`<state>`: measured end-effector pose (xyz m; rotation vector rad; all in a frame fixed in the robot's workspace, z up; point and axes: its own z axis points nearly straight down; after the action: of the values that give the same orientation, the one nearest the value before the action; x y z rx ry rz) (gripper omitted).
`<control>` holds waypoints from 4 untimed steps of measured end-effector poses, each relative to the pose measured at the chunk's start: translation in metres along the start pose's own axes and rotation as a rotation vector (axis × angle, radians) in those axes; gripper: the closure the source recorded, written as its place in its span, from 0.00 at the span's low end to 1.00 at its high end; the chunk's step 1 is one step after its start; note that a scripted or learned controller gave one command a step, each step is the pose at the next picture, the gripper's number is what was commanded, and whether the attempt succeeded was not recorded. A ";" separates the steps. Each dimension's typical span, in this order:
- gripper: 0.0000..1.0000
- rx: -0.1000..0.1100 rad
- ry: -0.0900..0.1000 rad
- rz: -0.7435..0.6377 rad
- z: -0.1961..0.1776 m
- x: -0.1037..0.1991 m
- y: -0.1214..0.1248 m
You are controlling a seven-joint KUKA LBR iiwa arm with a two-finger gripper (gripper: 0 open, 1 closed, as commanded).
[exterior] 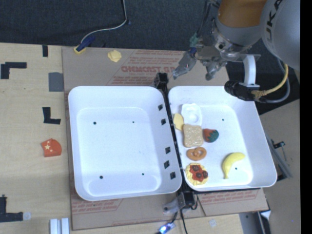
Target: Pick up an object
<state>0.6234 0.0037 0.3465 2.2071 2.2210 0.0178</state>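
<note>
While hovering above the far rim of the right bin [261, 145], gripper [197, 71] spreading wide and gripping nothing, readying a descent; toy foods, banana [232, 163] included, lying clustered along the bin's left side, reachable below.

"KUKA" lettering partly visible on grey arm [285, 13], red "CHEMCAST" print on cardboard sheet [141, 68]

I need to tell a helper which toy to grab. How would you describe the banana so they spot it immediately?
Look in the right-hand bin, the one holding the toy food. The banana lies near its front right corner, apart from the cluster along the divider. It is the only curved, plain yellow piece.
</note>
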 end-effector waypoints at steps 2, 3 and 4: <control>1.00 0.018 0.000 0.000 0.078 0.136 0.001; 1.00 0.018 0.000 0.005 0.045 0.125 -0.034; 1.00 0.019 -0.003 0.007 0.086 0.100 -0.011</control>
<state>0.6135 0.1033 0.2602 2.2230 2.2210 -0.0067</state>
